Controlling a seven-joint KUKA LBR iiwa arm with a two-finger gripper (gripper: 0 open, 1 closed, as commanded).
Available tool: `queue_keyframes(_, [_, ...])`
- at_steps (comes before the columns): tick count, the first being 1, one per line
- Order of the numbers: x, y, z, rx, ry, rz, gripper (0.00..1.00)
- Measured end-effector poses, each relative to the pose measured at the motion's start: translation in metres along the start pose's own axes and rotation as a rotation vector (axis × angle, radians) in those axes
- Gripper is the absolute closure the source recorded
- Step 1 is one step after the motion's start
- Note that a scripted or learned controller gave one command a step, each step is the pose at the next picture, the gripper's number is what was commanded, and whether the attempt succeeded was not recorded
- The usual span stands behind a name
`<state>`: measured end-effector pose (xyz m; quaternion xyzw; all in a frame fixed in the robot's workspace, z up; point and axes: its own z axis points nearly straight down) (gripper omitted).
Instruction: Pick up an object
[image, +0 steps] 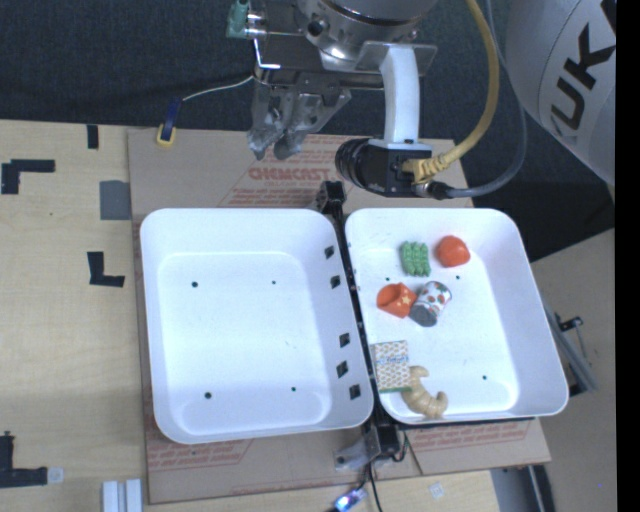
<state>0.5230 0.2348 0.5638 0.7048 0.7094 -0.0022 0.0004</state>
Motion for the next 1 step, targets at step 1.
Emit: queue_keyframes(1, [0.0, 0.0, 0.0006, 0.001, 0.0, 0.0, 0.0])
